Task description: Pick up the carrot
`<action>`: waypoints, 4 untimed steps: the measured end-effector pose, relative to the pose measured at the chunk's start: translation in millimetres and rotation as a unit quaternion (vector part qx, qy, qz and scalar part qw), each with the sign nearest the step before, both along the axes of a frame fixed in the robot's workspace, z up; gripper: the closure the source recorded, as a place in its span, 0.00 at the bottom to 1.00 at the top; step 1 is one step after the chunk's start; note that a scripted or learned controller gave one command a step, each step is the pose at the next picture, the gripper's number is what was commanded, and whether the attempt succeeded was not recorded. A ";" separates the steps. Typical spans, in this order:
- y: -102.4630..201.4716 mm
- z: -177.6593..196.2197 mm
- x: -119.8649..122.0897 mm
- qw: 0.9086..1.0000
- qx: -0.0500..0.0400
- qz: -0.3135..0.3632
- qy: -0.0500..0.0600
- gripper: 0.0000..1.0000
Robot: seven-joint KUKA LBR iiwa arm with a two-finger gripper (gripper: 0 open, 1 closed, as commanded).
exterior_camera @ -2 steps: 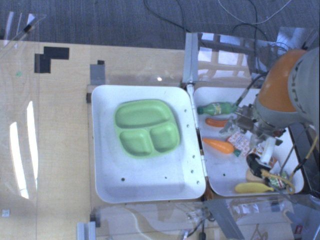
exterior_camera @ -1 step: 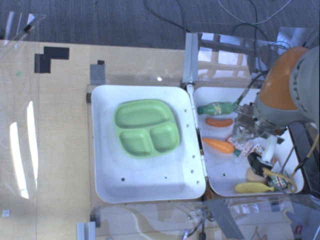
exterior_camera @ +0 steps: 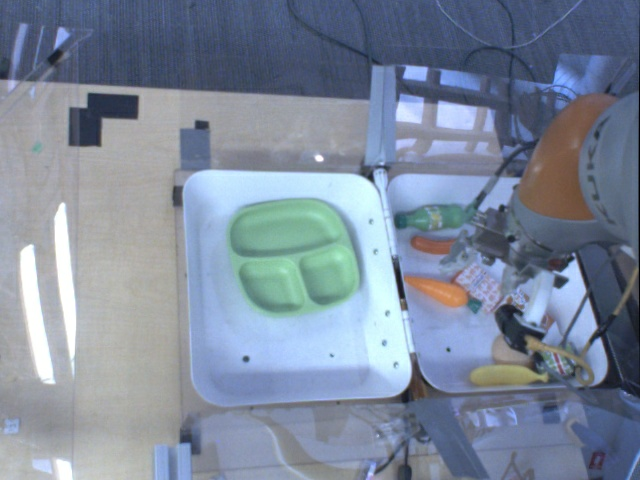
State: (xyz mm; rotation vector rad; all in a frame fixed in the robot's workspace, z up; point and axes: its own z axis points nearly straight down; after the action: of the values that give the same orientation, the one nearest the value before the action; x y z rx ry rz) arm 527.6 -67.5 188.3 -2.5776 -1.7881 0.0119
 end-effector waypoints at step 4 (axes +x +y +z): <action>-70.2 -32.5 -38.8 0.983 0.003 0.182 -0.002 1.00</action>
State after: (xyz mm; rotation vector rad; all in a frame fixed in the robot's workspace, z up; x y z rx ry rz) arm 488.7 -137.7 155.8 -2.2080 -2.2283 0.0019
